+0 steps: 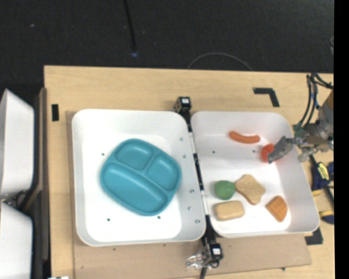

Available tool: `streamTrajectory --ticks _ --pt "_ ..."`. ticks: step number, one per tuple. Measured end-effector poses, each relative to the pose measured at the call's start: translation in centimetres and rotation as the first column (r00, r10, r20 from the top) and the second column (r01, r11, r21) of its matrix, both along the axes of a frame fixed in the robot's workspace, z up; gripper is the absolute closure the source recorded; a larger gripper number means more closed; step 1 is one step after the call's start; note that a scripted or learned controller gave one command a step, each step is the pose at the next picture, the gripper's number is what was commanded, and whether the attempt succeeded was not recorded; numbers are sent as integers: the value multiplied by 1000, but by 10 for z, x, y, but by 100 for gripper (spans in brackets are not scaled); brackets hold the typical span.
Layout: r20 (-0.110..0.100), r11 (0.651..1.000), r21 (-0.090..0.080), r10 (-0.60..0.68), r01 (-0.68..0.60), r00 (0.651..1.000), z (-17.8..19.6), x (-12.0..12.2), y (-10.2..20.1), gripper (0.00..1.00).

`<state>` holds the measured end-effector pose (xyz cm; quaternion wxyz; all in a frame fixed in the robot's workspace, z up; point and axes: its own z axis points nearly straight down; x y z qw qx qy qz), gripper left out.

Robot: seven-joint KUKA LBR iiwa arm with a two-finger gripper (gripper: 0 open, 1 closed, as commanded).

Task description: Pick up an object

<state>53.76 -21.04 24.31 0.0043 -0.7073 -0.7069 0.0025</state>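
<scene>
A blue divided plate (141, 176) is lying in the left bin (87, 225) on the counter (122, 86), while the right bin (221, 124) is holding an orange sausage (245, 136), a green round piece (224, 189), a tan bread slice (250, 189), a pale bun (229, 210) and an orange wedge (277, 207). The gripper (281, 148) is reaching in over the right bin's far right side, just beside a small red object (267, 152); whether it is gripping that object is unclear.

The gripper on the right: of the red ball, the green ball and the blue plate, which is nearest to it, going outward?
From the gripper:
1. Red ball, right beside it in the right bin.
2. Green ball, lower left in the same bin.
3. Blue plate, in the left bin.
</scene>
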Motion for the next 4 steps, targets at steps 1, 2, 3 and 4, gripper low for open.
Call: streamTrajectory --ticks 1,2,3,4 --pt "11 1000 -3 3 -3 1000 6 2 0 0" --pt "8 1000 -5 -1 1 1000 -36 1 -4 0" --pt "8 1000 -5 -2 2 1000 -78 3 -7 0" --pt "10 1000 -5 -4 4 1000 -138 10 -10 0"
